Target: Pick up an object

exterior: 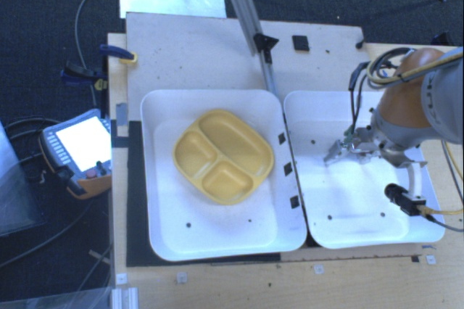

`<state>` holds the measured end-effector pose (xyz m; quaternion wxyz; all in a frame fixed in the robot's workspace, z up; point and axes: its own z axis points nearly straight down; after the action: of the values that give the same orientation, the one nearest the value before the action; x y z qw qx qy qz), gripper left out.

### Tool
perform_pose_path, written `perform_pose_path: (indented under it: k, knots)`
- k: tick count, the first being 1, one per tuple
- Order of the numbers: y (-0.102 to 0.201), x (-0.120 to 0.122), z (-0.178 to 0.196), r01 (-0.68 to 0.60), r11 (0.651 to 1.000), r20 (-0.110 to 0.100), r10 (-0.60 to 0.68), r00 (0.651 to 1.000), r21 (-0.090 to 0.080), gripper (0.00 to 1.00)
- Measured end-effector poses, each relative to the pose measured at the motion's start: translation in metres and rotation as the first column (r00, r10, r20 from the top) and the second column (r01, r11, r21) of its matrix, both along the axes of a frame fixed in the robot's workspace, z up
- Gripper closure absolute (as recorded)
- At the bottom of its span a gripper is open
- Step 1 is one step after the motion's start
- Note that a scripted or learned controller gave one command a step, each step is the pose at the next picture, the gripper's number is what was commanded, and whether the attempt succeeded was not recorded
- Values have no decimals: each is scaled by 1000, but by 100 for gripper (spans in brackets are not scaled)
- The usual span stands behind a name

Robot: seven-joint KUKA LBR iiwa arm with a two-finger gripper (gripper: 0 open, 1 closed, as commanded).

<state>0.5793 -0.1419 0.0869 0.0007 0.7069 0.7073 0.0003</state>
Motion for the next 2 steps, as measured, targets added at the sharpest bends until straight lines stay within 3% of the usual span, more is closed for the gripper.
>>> perform_pose_path:
  k: [1, 2]
  knots:
    - [0, 2, 0, 1, 1000, 3, -1, 1000, 0, 0]
    - [0, 4, 13, 0, 1000, 10, 0, 1000, -1, 100]
